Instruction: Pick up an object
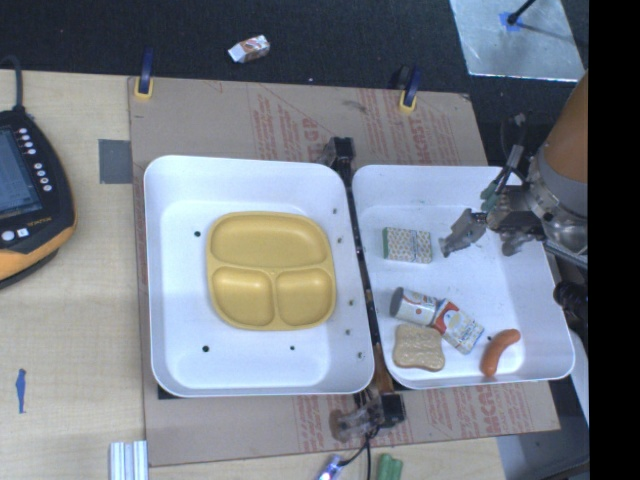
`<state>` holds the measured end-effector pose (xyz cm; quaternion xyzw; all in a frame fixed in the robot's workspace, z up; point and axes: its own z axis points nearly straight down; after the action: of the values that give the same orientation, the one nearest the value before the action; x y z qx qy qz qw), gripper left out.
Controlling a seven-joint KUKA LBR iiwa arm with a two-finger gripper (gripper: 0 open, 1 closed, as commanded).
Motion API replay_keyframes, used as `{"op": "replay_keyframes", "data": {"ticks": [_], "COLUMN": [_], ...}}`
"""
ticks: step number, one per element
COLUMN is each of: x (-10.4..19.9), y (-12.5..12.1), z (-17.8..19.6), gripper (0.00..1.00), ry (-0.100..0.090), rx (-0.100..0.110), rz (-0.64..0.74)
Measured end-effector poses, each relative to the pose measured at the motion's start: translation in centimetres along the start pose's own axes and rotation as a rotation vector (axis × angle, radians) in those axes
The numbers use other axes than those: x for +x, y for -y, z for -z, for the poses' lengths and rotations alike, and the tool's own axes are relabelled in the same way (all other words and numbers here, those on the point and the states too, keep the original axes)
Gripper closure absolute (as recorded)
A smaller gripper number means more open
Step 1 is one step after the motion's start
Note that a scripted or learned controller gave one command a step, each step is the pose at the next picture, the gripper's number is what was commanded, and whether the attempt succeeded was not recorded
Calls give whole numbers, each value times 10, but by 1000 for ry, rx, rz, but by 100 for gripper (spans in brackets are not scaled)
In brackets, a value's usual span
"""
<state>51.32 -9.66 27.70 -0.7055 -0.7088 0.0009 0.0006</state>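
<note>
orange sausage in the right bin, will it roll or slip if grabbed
The small orange sausage-shaped toy looks rounded and smooth, so it may roll or slip when nudged. It lies near the white right bin's rim, which could crowd a grasp.

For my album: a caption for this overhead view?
Robot claw hovers over right bin near green packet.

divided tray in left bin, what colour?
Yellow: the divided tray, plain to see in the camera view.

Glossy white plastic bins (pixel 250 183), matt cardboard (pixel 300 118)
</note>
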Motion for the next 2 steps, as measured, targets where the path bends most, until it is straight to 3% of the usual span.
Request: {"op": "replay_keyframes", "data": {"ticks": [1,2], "x": [35,-7], "y": [-55,-39], "z": [-86,-186], "gripper": [0,0], "ry": [1,1], "rx": [4,3], "rz": [1,0]}}
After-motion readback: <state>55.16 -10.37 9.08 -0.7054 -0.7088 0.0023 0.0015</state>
